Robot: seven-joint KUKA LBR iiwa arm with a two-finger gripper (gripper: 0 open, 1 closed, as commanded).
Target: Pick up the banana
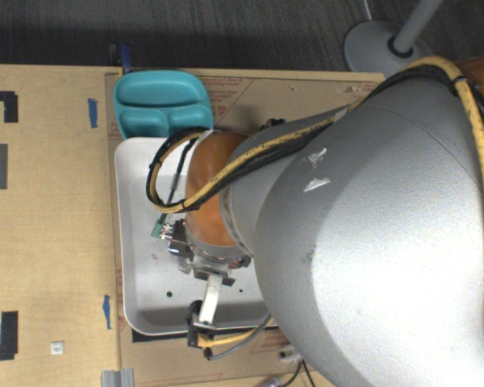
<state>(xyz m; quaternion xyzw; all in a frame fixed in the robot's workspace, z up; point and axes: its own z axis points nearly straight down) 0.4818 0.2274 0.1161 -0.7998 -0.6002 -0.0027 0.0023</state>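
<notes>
White bin (137, 240) under arm (371, 216); gripper (198, 256) over bin middle, grip state cannot tell.

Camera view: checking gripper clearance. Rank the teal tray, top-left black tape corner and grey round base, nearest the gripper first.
1. Teal tray, at the white bin's top end, above the gripper.
2. Black tape corner, top left on the bench.
3. Grey round base, top right, off the bench.

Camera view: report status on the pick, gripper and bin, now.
Gripper down over white bin. Arm masks most of the bin floor; whatever lies under it is hidden. Teal container at bin's far rim.
</notes>
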